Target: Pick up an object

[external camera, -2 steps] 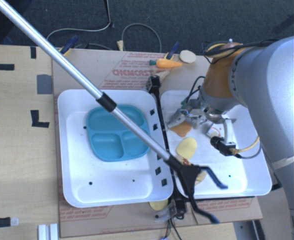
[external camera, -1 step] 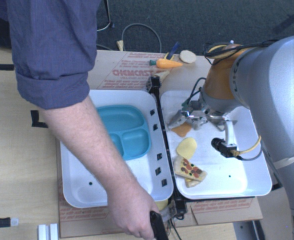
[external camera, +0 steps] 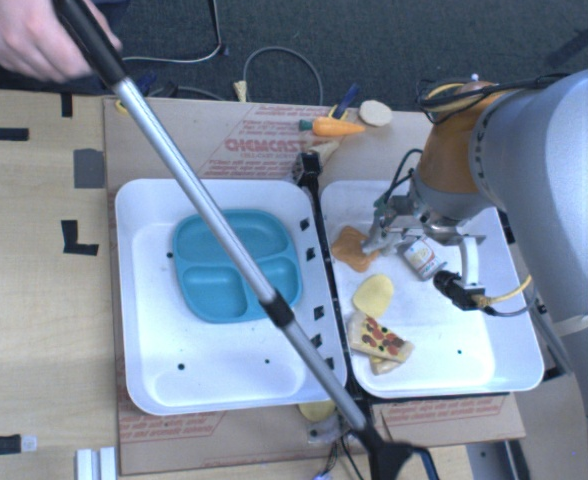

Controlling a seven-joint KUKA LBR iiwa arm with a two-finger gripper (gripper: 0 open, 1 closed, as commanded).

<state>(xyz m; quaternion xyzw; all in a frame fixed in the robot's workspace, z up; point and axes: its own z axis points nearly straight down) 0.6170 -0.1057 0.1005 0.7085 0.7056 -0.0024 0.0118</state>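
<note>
Item one, for your record: candidate objects lie in the right bin (external camera: 514,368). An orange-brown flat piece (external camera: 350,249) sits near the bin's left wall, its right edge at the gripper (external camera: 386,236); whether the two touch you cannot tell. Just below it lies a pale yellow rounded piece (external camera: 373,293), and below that a toy pizza slice (external camera: 379,341) with red spots, near the bin's front. A small jar-like item (external camera: 420,258) lies just right of the gripper, beneath the wrist. The gripper itself hangs low over the bin's upper left part; how far it is open, and whether it has hold of anything, you cannot tell. Above it, the arm's orange band (external camera: 452,153). The left bin (external camera: 134,298) holds a blue sectioned plate (external camera: 214,278). A long grey pole (external camera: 209,218) crosses that bin diagonally, held by a person's hand (external camera: 34,38) at upper left. On the cardboard behind the bins: a toy carrot (external camera: 334,126) and a beige round piece (external camera: 375,114).
</note>
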